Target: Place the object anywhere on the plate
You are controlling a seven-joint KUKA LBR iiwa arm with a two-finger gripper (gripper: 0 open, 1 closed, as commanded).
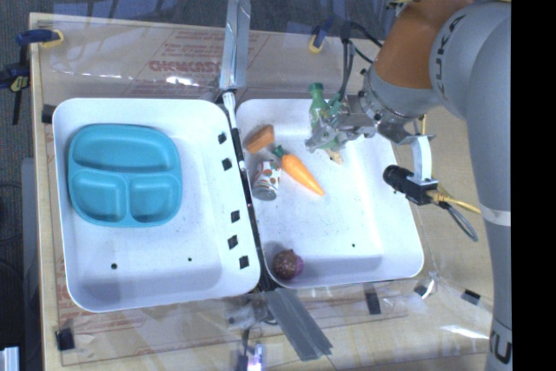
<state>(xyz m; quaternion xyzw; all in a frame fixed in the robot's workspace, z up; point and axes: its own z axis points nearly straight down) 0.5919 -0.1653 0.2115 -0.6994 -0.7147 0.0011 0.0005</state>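
A blue divided plate lies in the left white bin. The right bin holds an orange carrot, a small orange piece, a little tin can and a dark red round item. My gripper hangs low over the back of the right bin, just right of the carrot's green top. A small green object sits right behind it, and a pale scrap shows just below it.
A ridge with black clips divides the two bins. The grey arm with its orange band fills the right side above the right bin. A black tool with a yellow cable sticks out over the bin's right rim.
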